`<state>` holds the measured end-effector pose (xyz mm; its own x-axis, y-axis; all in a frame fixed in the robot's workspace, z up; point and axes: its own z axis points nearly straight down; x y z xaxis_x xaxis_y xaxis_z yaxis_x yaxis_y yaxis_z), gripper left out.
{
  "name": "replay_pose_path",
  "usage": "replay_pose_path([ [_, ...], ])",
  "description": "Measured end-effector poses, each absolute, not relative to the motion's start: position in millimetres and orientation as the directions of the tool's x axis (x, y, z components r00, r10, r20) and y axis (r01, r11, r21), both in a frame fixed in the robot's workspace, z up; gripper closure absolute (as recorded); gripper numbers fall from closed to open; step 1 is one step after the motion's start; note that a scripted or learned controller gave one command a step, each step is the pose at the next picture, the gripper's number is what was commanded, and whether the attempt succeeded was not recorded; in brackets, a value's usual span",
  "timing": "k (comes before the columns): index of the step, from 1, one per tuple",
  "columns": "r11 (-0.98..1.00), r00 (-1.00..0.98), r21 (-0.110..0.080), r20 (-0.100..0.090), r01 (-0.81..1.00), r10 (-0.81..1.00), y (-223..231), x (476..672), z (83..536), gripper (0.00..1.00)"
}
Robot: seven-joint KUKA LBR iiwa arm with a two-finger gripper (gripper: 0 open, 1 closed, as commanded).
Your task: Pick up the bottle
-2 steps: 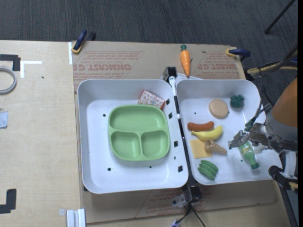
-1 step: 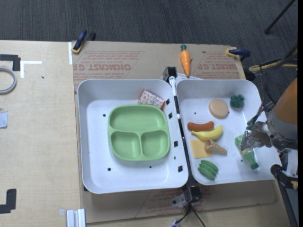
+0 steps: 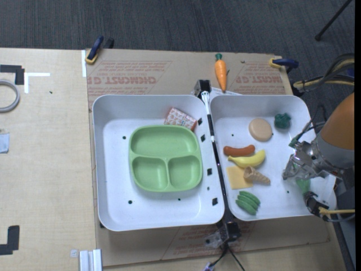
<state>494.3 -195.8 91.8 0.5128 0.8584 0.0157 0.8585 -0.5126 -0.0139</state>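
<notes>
Seemingly the bottle (image 3: 303, 185): a small green thing, mostly hidden, at the right side of the right bin (image 3: 282, 210), just below the claw (image 3: 294, 167) as seen from above. Hard to tell whether touching the claw or only beside it. Cannot tell whether the claw is released or clenched, nor whether anything sits in its grasp. Above the claw, grey arm with orange band (image 3: 341, 126), reaching in from the right.

Left of the claw in the same bin, well apart from it: a cone (image 3: 258, 178) lying over a yellow cheese slice (image 3: 236, 177), a banana (image 3: 249, 160) just above them, a sausage (image 3: 239, 150) touching the banana's upper side. Further up, a tan bun (image 3: 260, 129) and, near it at the right, a dark green broccoli (image 3: 282, 119). At the bin's lower part, a green pea pod (image 3: 248, 201).

In the left bin (image 3: 107, 168), a green tray (image 3: 166, 158) with 3 compartments, and a patterned packet (image 3: 180, 117) touching its upper edge.

Both bins side by side on cardboard (image 3: 141, 75) on the table (image 3: 45, 162). On the cardboard beyond the bins, a carrot (image 3: 220, 73). 2 blue clamps at the cardboard's far edge, 1 at the left (image 3: 95, 48) and 1 at the right (image 3: 285, 64)
</notes>
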Motion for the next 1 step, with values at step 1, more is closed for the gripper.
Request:
replay_pose_path([
  [1, -0.335, 0.335, -0.001, -0.001, 0.942, 0.942, -123.5, 500.7, 199.0, 1.0],
])
